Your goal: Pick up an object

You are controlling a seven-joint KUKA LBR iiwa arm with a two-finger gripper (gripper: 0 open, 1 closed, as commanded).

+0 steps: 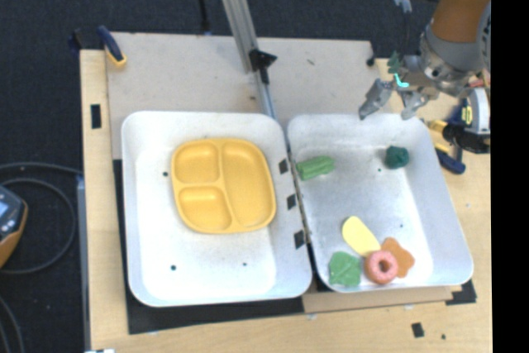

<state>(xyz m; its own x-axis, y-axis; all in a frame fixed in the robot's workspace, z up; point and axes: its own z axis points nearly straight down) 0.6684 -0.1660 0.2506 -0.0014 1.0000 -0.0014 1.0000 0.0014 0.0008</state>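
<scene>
- Nearest you, at the front edge of the right bin (446,211), sits a cluster of four items: a green leafy piece (345,269), a pink ring donut (382,267), an orange piece (400,255) touching the donut's right side, and a yellow oval piece (359,234) just behind them.
- Far left, you see a dark cable (41,219) looping on the floor beside the bench (331,78).
- The left bin (149,260) holds a yellow divided plate (223,184) with three compartments, lying flat in the bin's middle-rear area.
- Between the bins, a slanted metal post (234,4) rises from the bench toward the top of the view.
- The right bin also holds a light green block (315,169) near its left wall, well apart from the front cluster.
- A dark teal lump (397,157) lies near the rear right of the same bin, alone.
- The end effector (393,99) hovers over the rear rim of the right bin, above and just behind the teal lump. Its two fingers are spread apart, and you see nothing between them.
- The arm (459,12), with its orange band, enters from the right.
</scene>
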